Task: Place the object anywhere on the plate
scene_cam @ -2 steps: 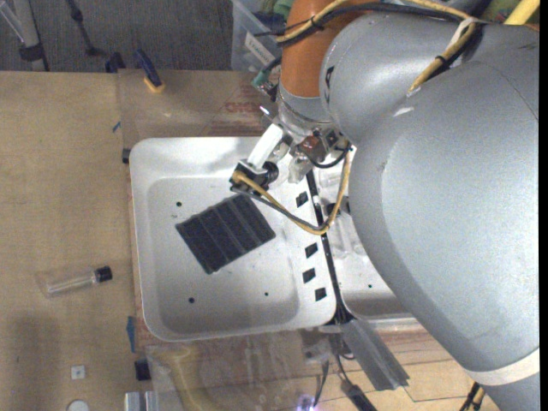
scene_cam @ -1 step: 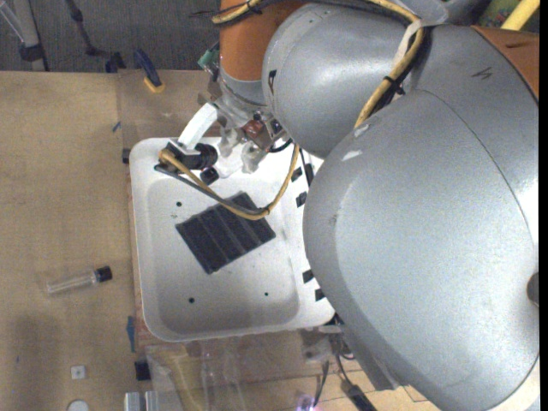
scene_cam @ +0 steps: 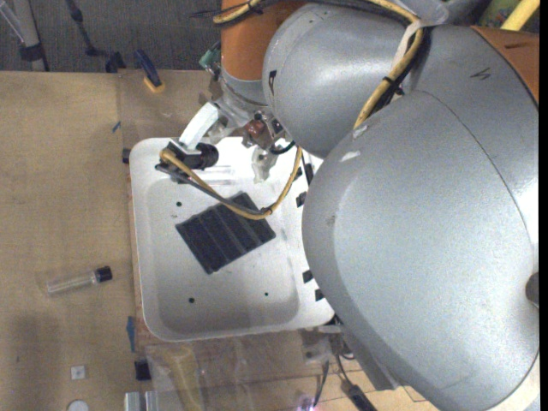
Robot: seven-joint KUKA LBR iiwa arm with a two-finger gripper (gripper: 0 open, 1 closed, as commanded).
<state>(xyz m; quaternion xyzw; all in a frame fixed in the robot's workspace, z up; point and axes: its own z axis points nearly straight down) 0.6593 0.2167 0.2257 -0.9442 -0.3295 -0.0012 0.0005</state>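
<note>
A black ridged rectangular plate [scene_cam: 224, 235] lies flat in the middle of the left white bin [scene_cam: 158, 302]. My gripper [scene_cam: 258, 154] hangs over the bin's far edge, just beyond the plate's far corner, and the bulky grey arm [scene_cam: 411, 187] covers much of it. A small clear object [scene_cam: 219, 175] lies on the bin floor by the far wall, left of the gripper; what it is cannot be told. A yellow and black cable [scene_cam: 224, 200] droops from the wrist across the plate's far corner.
The arm hides the right bin. A clear vial with a black cap [scene_cam: 77, 278] lies on the wooden bench left of the bin. Small clamps and bits sit at the bench's far edge [scene_cam: 151, 77] and near the bin's front corner [scene_cam: 139, 368].
</note>
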